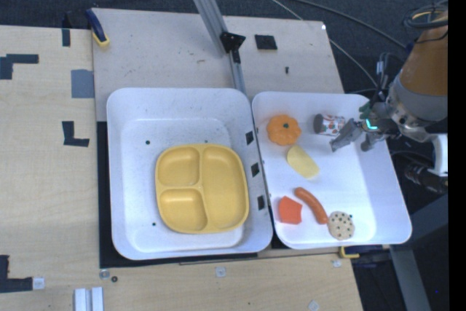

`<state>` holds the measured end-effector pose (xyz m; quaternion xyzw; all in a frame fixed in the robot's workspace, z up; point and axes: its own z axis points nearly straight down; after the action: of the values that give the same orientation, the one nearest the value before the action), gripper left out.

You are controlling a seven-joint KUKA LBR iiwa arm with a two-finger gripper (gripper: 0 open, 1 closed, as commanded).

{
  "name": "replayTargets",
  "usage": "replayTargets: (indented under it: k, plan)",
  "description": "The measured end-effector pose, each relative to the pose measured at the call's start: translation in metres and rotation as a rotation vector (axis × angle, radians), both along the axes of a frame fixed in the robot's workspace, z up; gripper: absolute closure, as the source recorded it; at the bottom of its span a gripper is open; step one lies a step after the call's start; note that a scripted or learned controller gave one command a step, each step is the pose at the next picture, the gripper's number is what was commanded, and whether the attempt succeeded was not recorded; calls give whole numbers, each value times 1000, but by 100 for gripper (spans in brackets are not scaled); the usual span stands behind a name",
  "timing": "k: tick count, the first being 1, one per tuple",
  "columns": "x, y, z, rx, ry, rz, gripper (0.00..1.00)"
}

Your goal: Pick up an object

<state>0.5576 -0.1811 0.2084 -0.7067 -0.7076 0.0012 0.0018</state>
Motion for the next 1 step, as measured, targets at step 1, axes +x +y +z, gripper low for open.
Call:
replayTargets:
  k: [1]
  plan:
    - [1, 0, 1, -1, -3, 0, 0]
